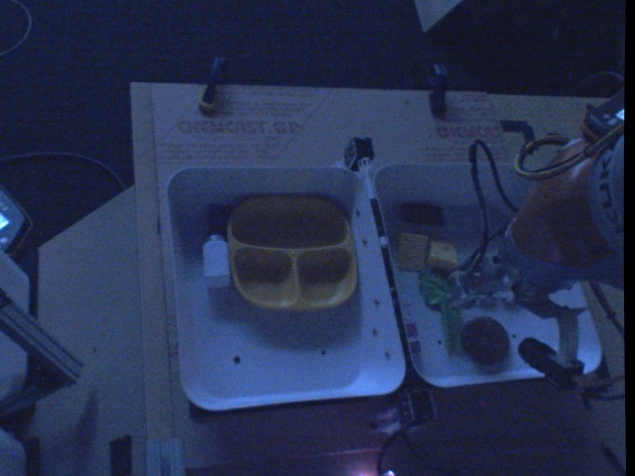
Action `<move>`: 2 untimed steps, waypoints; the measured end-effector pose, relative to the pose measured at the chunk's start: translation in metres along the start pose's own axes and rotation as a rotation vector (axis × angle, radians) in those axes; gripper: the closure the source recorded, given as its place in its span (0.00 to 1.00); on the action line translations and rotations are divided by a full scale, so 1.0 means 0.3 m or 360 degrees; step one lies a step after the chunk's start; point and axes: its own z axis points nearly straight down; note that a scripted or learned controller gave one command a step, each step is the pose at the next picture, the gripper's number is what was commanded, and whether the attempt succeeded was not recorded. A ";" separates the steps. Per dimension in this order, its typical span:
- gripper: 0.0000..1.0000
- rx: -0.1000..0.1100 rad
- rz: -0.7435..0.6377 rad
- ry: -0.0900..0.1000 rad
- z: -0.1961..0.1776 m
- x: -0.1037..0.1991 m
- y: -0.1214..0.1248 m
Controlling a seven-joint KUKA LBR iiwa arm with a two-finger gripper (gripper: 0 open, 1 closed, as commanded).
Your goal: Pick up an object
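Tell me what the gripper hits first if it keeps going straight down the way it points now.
Probably the green object lying on the floor of the right bin: the gripper hangs just beside it. The dim, slanted view leaves depth unclear, so it might meet bare bin floor instead.

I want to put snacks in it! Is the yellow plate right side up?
Right side up. The yellow plate in the left bin shows three hollow compartments facing upward.

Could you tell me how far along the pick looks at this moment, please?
Done: the arm has reached over the right bin. In hand: the gripper sits low among the green item, yellow blocks and brown round object. Left: nothing is visibly lifted, so grasping and raising remain.
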 end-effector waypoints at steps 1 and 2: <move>1.00 -0.0003 -0.0005 -0.0006 -0.205 -0.013 0.025; 1.00 -0.0005 -0.0005 -0.0006 -0.416 -0.029 0.033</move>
